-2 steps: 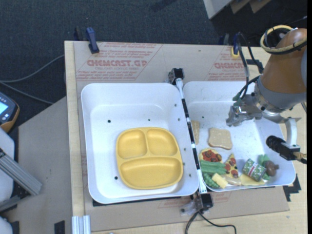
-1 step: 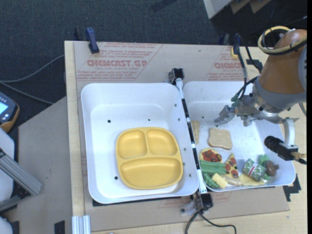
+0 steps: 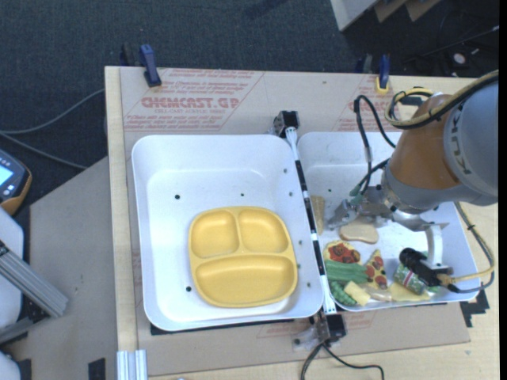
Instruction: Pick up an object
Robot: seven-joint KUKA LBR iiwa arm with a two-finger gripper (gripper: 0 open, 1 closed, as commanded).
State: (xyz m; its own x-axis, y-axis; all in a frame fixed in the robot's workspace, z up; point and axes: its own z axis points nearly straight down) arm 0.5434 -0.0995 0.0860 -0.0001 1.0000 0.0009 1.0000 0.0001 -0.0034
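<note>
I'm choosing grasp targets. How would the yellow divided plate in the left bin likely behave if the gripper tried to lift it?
The yellow divided plate looks like stiff moulded plastic, probably light. Lying flat in the left bin, it offers mainly its rim, so it may tilt or slip.

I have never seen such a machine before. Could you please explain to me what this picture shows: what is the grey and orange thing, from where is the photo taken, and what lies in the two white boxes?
The photo comes from one fixed camera above a bench, looking down at a slant. The grey and orange thing is a robot arm that reaches in from the right. Its job is to pick up an object.

On the bench sit two shallow white bins. The left bin holds a yellow divided plate. The right bin holds a pile of small toy foods, among them a slice of toast and something green.

The arm's gripper is low over the right bin, just above the toast. From here I cannot tell whether it holds anything.
</note>
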